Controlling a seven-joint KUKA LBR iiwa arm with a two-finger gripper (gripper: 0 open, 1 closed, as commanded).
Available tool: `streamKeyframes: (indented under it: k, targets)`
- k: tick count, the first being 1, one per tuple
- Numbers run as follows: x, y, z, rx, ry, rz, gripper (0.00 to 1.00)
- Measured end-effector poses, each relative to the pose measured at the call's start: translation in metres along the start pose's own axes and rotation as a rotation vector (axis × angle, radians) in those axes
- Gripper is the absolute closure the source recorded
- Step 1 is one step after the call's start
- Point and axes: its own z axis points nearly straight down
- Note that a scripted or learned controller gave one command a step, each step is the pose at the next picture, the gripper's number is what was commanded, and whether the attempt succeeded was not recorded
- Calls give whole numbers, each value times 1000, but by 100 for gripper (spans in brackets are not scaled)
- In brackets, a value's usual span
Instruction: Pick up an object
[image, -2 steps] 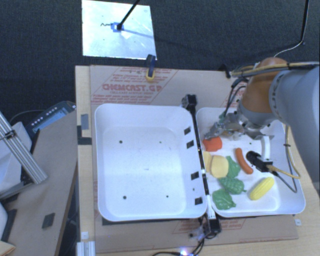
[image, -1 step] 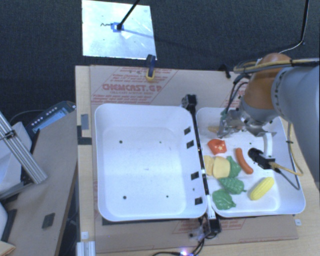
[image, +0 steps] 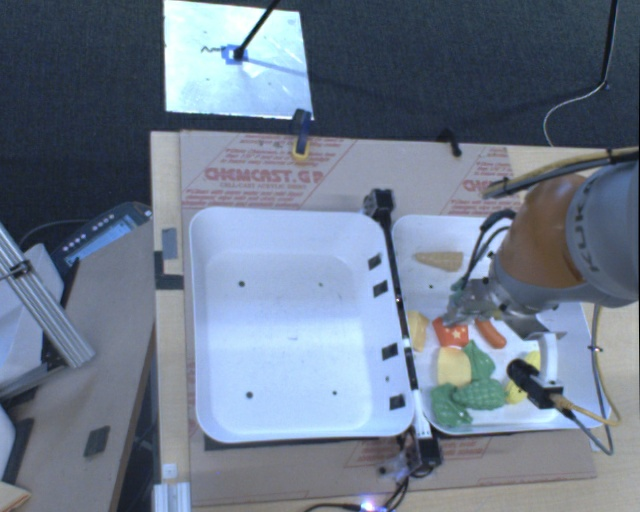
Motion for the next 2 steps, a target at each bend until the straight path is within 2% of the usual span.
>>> streamKeyframes:
  k: [1, 2]
  targets:
    - [-24, 64, -202, 14, 2, -6, 100]
    - [26, 113, -371, 15, 6, -12, 100]
